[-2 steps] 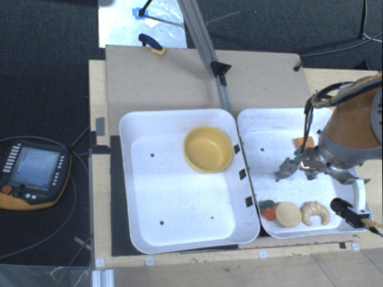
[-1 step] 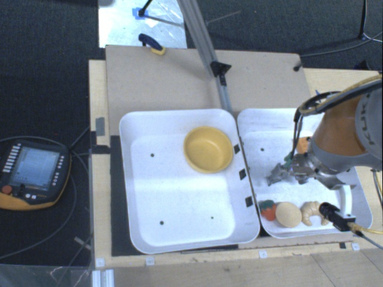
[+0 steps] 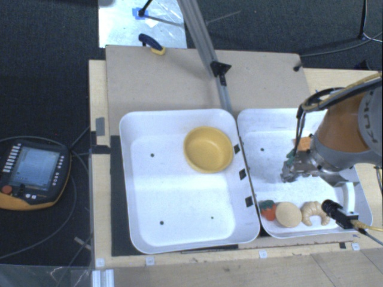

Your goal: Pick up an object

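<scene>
My gripper (image 3: 292,172) hangs low over the middle of the right bin (image 3: 263,137), reaching in from the right. Along that bin's near wall lie a small red and green piece (image 3: 267,208), a beige egg-shaped object (image 3: 288,214) and a tan croissant-shaped toy (image 3: 314,213). All three sit a little in front of the gripper and apart from it. An orange object (image 3: 304,142) peeks out behind the wrist, mostly hidden by the arm. A yellow bowl (image 3: 207,149) stands upright at the back right of the left bin (image 3: 143,178).
A metal pole (image 3: 203,40) slants across the cardboard behind the bins. A teach pendant (image 3: 33,173) lies on the floor to the left. The arm's orange band (image 3: 344,124) covers the right bin's right side.
</scene>
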`<state>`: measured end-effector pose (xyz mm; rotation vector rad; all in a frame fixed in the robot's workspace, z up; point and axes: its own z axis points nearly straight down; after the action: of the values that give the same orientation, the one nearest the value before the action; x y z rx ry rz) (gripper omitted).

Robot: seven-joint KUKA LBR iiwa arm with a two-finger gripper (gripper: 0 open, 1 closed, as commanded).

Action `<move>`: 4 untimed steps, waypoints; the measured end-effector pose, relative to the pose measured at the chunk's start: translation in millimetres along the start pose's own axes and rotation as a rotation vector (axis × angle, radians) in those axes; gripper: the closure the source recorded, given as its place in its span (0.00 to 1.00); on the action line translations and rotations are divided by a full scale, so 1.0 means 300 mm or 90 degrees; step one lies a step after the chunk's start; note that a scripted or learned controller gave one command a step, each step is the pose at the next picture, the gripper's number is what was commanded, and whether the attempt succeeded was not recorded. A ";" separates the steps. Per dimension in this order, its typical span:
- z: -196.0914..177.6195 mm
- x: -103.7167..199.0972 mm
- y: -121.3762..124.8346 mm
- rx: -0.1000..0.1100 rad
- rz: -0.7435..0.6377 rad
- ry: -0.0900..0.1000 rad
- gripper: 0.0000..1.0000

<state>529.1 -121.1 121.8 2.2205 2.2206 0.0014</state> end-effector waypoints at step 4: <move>-0.288 0.332 0.046 0.001 -0.003 0.001 1.00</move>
<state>542.7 -21.6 208.1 2.2163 2.2273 0.0015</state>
